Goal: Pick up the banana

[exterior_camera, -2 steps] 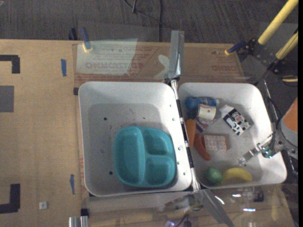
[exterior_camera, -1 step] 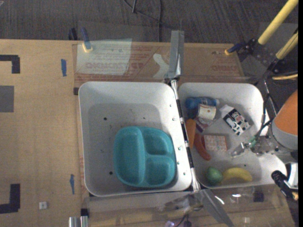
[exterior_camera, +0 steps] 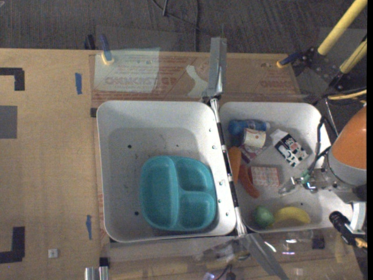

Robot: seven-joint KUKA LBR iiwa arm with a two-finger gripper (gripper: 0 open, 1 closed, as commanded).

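The yellow banana [exterior_camera: 292,215] lies near the front edge of the right bin [exterior_camera: 310,114], just right of a green lime [exterior_camera: 263,216]. My gripper [exterior_camera: 301,182] hangs over the right side of that bin, a little above and behind the banana and apart from it. Nothing shows between its fingers. The grey arm with its orange band [exterior_camera: 351,150] comes in from the right.
The right bin also holds an orange carrot [exterior_camera: 235,159], a red pepper-like piece [exterior_camera: 249,186], a pink box [exterior_camera: 266,176], a blue bottle [exterior_camera: 247,125], a white cup [exterior_camera: 254,140] and a black-and-white carton [exterior_camera: 290,147]. In the left bin [exterior_camera: 116,127] sits a teal divided plate [exterior_camera: 178,193].
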